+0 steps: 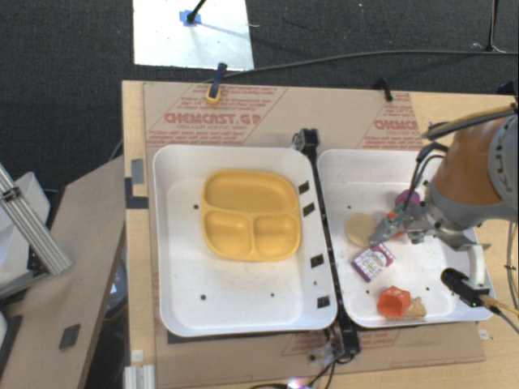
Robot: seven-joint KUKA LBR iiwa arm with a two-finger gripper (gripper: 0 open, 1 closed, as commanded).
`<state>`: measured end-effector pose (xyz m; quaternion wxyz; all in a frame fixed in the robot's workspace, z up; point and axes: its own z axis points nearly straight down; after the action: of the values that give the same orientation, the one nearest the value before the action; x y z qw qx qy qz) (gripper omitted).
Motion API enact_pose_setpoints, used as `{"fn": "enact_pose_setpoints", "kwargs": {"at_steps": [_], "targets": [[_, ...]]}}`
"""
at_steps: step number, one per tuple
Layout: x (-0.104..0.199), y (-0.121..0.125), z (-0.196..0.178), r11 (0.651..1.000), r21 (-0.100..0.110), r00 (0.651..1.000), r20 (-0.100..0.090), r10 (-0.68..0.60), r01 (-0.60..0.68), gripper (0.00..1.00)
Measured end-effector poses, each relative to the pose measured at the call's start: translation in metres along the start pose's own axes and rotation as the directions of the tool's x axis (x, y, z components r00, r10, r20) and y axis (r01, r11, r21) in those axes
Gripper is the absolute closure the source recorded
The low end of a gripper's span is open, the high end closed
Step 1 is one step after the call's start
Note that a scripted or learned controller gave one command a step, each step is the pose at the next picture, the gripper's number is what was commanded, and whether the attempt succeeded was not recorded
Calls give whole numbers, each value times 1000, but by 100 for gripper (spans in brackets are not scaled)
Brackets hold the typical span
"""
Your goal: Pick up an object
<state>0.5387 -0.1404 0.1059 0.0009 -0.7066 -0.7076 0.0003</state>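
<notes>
The arm [478, 168] comes in from the right edge of the frame, around mid-height. Its orange band is the bulkiest part in sight, a rounded mass at the right, and below it sits the grey wrist [454, 209], angled down and to the left. From the wrist a slim dark gripper [381, 235] pokes out leftward and a little downward, ending right of centre in the lower half of the frame. Its tip looks narrow from here, and the gap at the tip is too small to judge. A thin cable loops along the upper side of the arm.
</notes>
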Motion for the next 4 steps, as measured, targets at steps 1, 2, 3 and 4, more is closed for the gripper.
{"fn": "enact_pose_setpoints", "kwargs": {"at_steps": [1,2,3,4], "targets": [[0,0,22,1000,-1,1000,0,0,0,0],[0,1,11,1000,-4,1000,1,-1,1,100],[7,-1,-49,1000,-7,1000,2,-3,3,100],[0,4,-111,1000,-10,1000,3,-3,3,100]]}}
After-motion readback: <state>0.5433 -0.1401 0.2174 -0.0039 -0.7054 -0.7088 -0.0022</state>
